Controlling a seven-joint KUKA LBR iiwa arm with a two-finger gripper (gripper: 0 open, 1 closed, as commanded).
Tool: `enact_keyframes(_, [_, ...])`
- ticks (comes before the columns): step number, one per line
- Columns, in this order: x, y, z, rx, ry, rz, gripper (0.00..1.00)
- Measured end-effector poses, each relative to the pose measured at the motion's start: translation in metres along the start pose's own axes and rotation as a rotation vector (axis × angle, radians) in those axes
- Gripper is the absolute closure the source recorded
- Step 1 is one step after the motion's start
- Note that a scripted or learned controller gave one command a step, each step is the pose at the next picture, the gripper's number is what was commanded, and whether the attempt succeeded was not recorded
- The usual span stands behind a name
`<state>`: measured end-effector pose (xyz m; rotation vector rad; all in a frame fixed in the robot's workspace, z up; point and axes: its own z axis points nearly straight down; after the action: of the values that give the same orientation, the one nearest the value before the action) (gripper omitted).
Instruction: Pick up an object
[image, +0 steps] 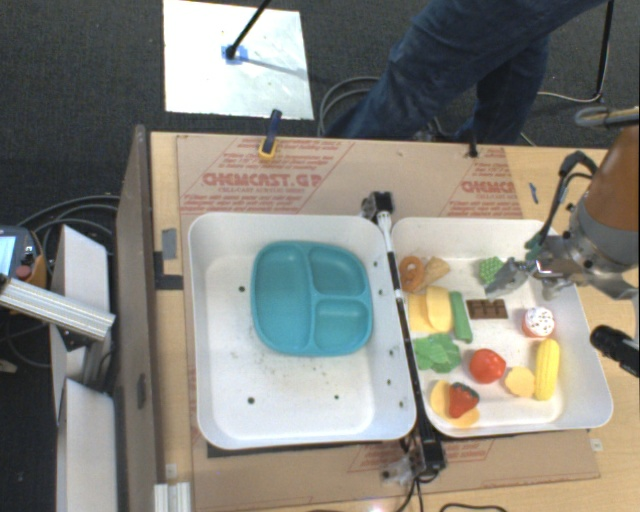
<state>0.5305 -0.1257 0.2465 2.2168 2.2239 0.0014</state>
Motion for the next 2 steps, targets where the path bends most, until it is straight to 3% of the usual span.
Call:
enact_keyframes(1, [0.011, -0.010, 0.164, 0.009, 0.003, 0.003, 0.00])
enact_keyframes(2, [0.002, -0.045, 0.161, 0.001, 0.000, 0.005, 0.00])
